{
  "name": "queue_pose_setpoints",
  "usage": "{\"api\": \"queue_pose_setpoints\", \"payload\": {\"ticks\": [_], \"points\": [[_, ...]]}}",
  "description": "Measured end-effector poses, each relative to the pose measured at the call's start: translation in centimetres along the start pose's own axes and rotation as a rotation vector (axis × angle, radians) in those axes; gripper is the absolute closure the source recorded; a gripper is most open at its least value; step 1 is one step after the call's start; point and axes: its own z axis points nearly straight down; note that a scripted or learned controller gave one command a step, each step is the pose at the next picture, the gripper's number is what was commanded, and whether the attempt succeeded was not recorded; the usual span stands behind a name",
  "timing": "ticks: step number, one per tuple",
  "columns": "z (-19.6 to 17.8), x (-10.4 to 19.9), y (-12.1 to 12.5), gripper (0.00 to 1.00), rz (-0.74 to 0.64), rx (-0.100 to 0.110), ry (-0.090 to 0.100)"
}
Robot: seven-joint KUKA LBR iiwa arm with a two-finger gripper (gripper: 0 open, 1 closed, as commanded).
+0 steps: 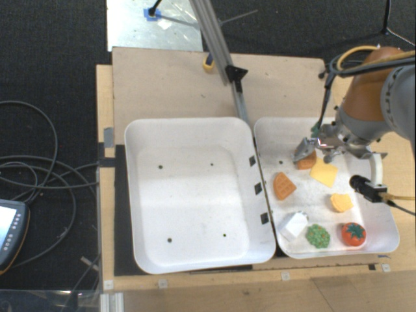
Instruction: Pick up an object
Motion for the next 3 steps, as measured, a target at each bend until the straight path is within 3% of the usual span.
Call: {"api": "queue_pose_setpoints", "payload": {"ticks": [1,2,3], "points": [[4.4,0.1,0.0,0.00,0.000,-0.001,0.000],[3.0,0.0,0.2,1.00,0.000,-0.007,-0.001],[-2.1,-0.1,1.4,1.00,-0.004,-0.011,-0.003]]}}
